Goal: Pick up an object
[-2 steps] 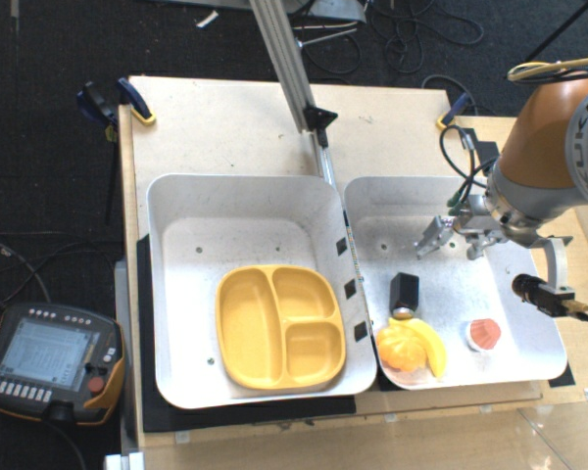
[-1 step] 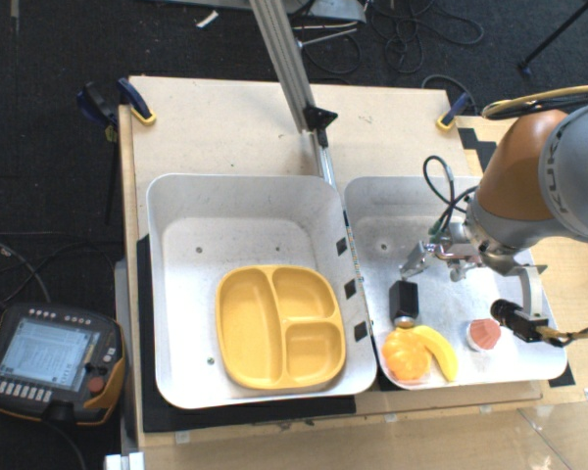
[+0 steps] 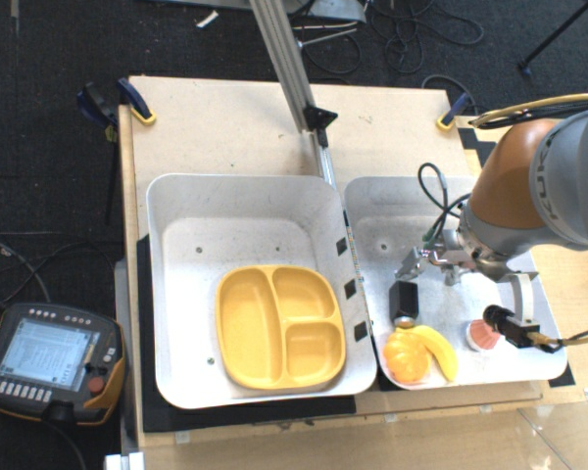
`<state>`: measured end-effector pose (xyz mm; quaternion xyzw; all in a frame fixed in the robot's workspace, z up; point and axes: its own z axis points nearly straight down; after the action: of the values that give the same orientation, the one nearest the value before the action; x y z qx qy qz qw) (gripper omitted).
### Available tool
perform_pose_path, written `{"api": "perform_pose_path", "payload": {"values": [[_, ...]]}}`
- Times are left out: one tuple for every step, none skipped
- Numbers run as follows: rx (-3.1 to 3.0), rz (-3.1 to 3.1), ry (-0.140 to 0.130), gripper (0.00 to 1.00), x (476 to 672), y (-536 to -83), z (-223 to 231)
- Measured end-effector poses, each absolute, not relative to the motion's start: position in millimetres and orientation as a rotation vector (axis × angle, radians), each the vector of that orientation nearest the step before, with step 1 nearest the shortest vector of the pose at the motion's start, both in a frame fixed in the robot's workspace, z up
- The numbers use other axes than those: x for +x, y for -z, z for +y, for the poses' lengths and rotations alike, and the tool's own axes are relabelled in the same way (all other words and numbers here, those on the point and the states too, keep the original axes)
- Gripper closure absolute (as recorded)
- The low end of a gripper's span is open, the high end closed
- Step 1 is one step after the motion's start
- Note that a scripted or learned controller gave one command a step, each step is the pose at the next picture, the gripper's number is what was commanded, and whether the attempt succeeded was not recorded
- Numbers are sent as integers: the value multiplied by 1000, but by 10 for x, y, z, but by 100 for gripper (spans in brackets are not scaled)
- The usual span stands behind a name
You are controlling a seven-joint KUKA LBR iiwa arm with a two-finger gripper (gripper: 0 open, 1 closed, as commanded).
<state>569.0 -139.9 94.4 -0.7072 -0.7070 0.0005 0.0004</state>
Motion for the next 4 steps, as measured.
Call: {"api": "perform_pose_path", "payload": {"values": [[-2223, -2222, 1, 100, 5697, -1058, -1400], [-2227, -2224, 5, 100, 5723, -1647, -1493], [-2225, -2228, 5, 100, 5791, -2221, -1579], [-2222, -2229, 5, 100, 5783, -2665, -1531]]}}
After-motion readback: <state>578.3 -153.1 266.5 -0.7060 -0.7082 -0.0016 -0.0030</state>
